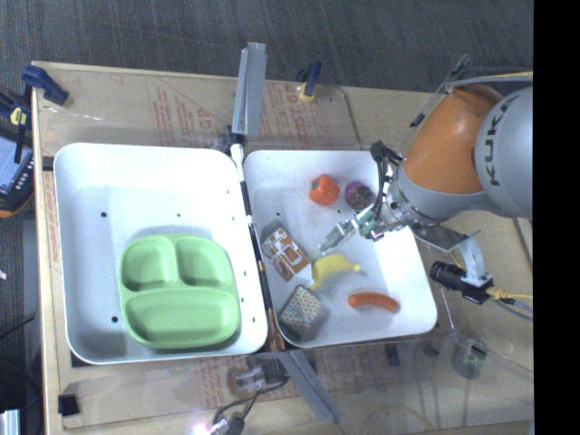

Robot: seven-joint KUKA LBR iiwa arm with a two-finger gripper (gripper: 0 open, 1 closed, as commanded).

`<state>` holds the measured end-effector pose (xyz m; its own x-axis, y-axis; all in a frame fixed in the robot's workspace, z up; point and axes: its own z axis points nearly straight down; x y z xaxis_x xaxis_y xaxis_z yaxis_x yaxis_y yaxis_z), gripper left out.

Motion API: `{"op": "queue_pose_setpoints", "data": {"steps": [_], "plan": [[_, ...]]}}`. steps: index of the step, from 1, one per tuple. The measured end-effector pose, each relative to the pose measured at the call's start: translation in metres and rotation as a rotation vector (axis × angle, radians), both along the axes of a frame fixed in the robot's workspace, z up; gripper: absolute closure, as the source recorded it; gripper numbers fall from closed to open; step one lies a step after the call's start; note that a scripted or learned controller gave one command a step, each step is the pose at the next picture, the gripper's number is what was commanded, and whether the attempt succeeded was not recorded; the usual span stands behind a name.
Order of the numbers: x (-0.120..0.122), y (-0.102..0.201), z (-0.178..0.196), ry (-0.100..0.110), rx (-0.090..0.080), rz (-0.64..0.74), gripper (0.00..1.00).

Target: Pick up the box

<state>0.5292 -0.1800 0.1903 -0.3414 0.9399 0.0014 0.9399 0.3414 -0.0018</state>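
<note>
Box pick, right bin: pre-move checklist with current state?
1. Box in view, unobstructed from above: ok.
2. Gripper over the right bin: ok.
3. Gripper aligned over box: not ok, it sits to the box's right, above the banana.
4. Box between fingers: not ok, nothing seen held.
5. Finger opening: cannot tell.
6. Clearance around box: not ok, it lies close to the bin wall, with the patterned block nearby.
</note>
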Motion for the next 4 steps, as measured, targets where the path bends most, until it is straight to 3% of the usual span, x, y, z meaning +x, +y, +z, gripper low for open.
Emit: {"op": "queue_pose_setpoints", "data": {"steps": [1, 2, 3, 4], "plan": [[0.0, 0.059, -0.091, 0.001, -0.002, 0.128, 0.0], [0.0, 0.059, -0.081, 0.001, -0.003, 0.133, 1.0], [0.123, 0.069, 0.023, -0.002, -0.001, -0.185, 1.0], [0.091, 0.04, -0.099, -0.001, 0.0, 0.299, 1.0]]}}
